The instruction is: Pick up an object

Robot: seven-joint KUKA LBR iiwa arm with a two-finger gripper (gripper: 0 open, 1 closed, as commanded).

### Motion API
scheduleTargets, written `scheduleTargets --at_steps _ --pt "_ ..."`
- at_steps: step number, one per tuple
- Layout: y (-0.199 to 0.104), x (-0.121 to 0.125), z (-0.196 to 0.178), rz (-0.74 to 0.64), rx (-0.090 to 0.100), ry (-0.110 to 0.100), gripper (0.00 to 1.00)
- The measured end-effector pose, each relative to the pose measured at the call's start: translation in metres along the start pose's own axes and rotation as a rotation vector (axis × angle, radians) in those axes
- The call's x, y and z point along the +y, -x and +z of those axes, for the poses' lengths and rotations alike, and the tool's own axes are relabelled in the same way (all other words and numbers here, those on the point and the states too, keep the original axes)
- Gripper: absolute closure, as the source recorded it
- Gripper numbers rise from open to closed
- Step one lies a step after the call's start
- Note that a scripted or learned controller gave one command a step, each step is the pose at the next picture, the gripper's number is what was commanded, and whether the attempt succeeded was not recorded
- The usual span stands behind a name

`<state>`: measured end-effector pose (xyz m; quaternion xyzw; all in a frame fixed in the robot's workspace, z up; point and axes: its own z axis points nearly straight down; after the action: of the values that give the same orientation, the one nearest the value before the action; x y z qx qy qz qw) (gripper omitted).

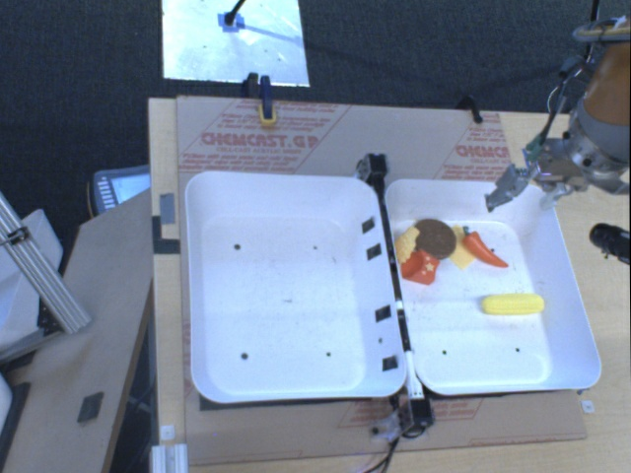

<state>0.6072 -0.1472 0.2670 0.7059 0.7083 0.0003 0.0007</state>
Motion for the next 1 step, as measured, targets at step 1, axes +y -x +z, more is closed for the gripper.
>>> scheduleTargets --at_steps 1 --pt "0.0581 -0.0693 -0.0136 0.01 -0.002 -0.001 0.0"
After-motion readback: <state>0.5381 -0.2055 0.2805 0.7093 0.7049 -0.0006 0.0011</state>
